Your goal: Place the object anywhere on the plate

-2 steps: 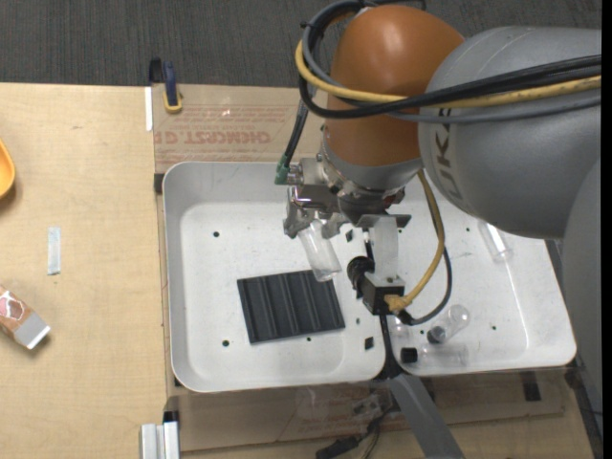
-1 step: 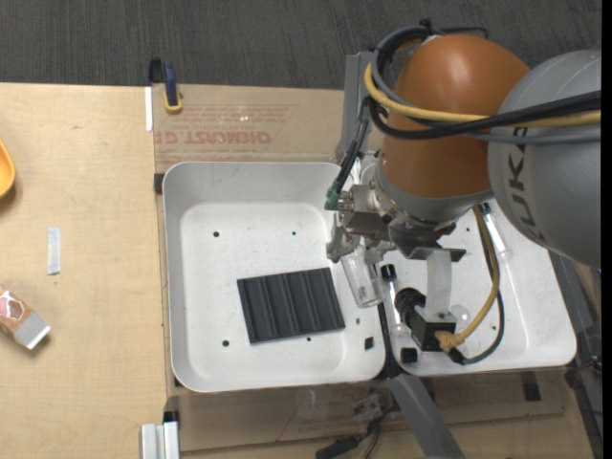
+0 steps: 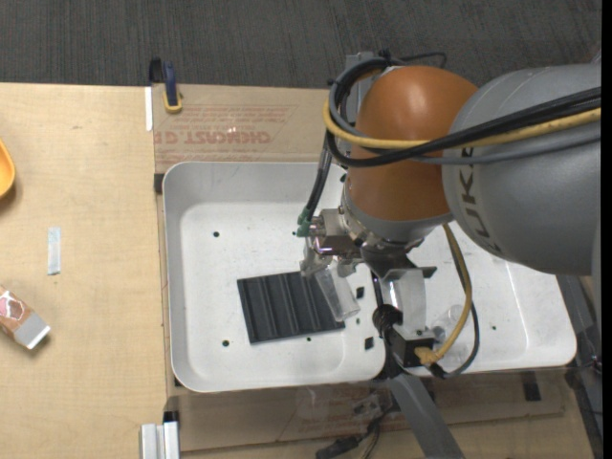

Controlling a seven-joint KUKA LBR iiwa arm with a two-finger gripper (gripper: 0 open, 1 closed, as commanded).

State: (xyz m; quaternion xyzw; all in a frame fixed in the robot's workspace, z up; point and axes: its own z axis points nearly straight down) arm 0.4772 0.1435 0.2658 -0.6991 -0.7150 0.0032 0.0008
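You're looking at the gripper point(image 3: 330, 280) hovering over the ribbed black plate point(image 3: 287, 307) in the white bin point(image 3: 191, 285); finger opening and any grasp unreadable.

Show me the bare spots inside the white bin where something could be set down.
Free: the white bin floor between its far rim and the black ribbed plate, and the strip along its left wall. Crowded: the right side, where the gripper and arm overhang the plate's edge.

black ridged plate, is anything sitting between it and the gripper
Nothing visible does. The gripper hangs right at the right edge of the black ridged plate in the white bin, with no other item between them. The plate's ridged top looks bare.
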